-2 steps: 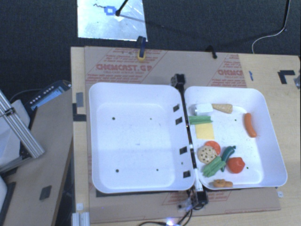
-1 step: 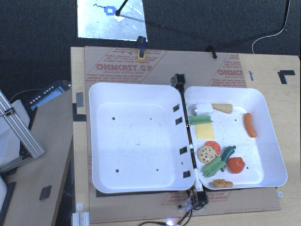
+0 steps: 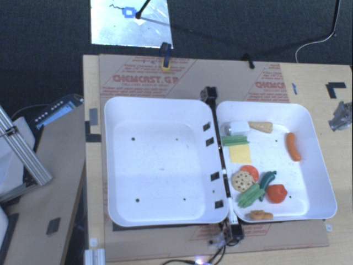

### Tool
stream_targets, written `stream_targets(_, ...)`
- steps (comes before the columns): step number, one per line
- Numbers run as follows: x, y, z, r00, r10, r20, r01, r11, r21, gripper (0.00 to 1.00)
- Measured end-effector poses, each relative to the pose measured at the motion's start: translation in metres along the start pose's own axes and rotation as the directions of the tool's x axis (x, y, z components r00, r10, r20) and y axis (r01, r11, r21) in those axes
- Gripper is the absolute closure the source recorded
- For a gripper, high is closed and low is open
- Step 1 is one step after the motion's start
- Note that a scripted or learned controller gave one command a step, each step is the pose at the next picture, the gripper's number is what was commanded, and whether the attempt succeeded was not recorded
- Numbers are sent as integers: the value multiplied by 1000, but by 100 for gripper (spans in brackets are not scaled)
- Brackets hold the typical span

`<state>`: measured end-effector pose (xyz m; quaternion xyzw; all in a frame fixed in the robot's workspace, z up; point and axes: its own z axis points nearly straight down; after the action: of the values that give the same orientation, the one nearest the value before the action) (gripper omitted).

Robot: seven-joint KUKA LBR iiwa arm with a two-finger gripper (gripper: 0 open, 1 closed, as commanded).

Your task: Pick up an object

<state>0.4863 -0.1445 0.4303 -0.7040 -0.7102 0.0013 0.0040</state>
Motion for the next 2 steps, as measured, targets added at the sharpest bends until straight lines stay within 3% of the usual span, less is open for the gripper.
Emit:
stream_targets(1, 11, 57, -5, 1000, 2, 5, -2, 1000, -11, 100)
stream_targets(2, -67, 147, -39, 1000, 10, 10, -10, 1000, -15, 100)
